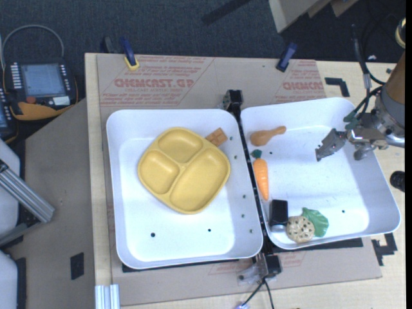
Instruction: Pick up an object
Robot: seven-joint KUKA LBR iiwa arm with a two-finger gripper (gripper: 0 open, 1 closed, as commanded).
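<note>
In the right bin (380, 198) lie a tan drumstick (267, 135), an orange carrot (261, 177) with a green top, a black block (278, 211), a round cookie (297, 228) and a green leafy piece (317, 220). My gripper (342, 148) hovers over the bin's upper right part, well to the right of the drumstick and the carrot. Its fingers are spread open with nothing between them.
The left bin (129, 224) holds a yellow divided plate (184, 170), with a small brown block (217, 136) at its upper right edge. A black clamp (233, 99) sits at the top of the divider between the bins. Cables hang near the arm at the right.
</note>
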